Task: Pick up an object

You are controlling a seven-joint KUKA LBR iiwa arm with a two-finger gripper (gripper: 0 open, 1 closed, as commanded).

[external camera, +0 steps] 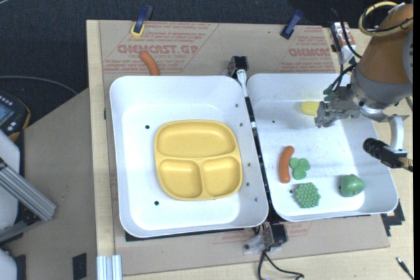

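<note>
You have a cardboard-covered surface (197,42) carrying two white bins side by side, left bin (131,141) and right bin (380,200), with an orange sausage (150,63) near its far-left corner.

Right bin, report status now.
Claw low in the right bin, beside the yellow piece. Nothing seen gripped. Sausage and green pieces lie apart, nearer the front.

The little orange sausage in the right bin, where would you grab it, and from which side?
Grab the sausage at its middle, coming straight down from above. It lies flat and runs lengthwise up the bin, so fingers should close across its narrow width. The small green piece sits right against its lower right side, so gripping slightly above the middle looks safer.
</note>
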